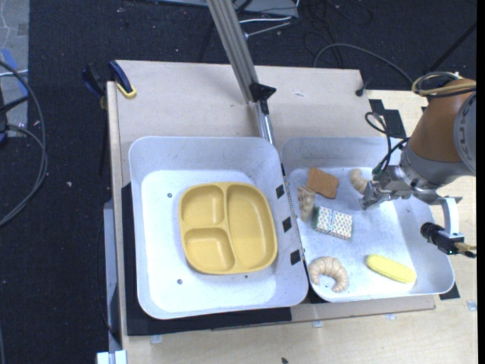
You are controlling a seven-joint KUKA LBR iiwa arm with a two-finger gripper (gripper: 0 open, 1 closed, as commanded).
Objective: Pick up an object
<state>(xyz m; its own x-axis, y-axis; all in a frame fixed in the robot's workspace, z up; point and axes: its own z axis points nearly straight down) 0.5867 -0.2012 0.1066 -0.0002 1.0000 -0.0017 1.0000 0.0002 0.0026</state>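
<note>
Camera view, landmark: the right bin [424, 226], the white tray on the worktop [318, 82] that the arm reaches into.
Camera view, pincer: the pincer [369, 197] sits low in the upper middle of the right bin; whether it is released or clenched cannot be told, and nothing is seen gripped in it.
Camera view, candidate objects: all lie in the right bin. A pale rounded piece [358, 179] lies just beside the pincer, toward the bin's far rim; a brown square piece [323, 183] and a small beige figure [306, 200] lie toward its left wall; a patterned packet [334, 223] lies near the centre; a croissant-like item [330, 272] and a yellow oblong [391, 268] lie by the near rim.
Camera view, other contents: a yellow divided plate [227, 228] rests in the left bin [151, 203], beyond the right bin's left wall.
Risk, empty closure: the pincer appears to hang over bare floor between the pale piece and the packet, so a grasp here may catch nothing.
Risk, nudging: a descent near the pale piece may push it against the far rim rather than capture it.
</note>
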